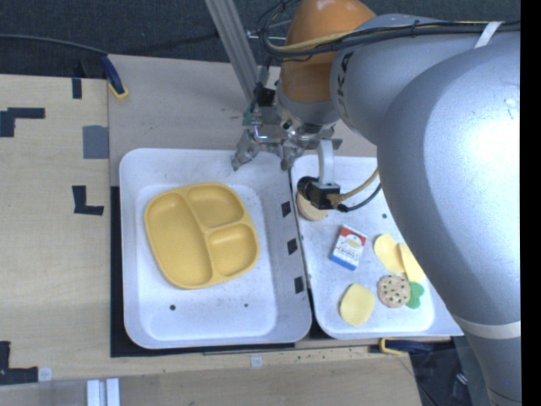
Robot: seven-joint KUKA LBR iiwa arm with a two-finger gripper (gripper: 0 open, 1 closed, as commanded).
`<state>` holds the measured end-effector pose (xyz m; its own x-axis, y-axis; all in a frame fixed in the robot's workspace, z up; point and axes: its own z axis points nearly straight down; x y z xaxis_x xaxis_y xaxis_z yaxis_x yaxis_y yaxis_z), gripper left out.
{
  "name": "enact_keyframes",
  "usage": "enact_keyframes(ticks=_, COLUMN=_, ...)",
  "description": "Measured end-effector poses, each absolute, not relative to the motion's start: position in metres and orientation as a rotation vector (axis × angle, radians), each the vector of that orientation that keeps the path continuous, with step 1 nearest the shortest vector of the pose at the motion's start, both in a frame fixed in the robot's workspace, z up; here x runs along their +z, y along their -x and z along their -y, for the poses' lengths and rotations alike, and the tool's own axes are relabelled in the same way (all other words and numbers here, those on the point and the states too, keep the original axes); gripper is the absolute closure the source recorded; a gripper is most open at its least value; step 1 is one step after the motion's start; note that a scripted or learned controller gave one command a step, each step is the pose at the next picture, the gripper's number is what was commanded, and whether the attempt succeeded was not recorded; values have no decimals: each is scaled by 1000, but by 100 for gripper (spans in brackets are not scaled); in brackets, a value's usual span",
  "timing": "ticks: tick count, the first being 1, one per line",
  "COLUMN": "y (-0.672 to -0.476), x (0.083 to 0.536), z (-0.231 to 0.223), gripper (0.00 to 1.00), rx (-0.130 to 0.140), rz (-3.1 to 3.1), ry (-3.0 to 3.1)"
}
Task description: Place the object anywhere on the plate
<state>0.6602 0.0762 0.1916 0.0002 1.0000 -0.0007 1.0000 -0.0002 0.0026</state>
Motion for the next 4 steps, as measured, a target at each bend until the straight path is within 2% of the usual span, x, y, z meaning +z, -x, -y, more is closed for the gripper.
enact_keyframes(ticks=1, y=-664, x=249, z=-103, gripper=0, rx=7, rz=-2225, ry=-2215)
enact_keyframes(ticks=2, y=-677, x=111, z=-132, gripper=0, rx=-2, rz=-2222, ry=-2220)
enact_keyframes(ticks=3, y=-656, x=101, z=-149, gripper=0, rx=35, rz=-2207, ry=-2209)
enact_keyframes(ticks=4, y=-677, x=92, z=-138, gripper=0, rx=-2, rz=-2224, ry=-2221)
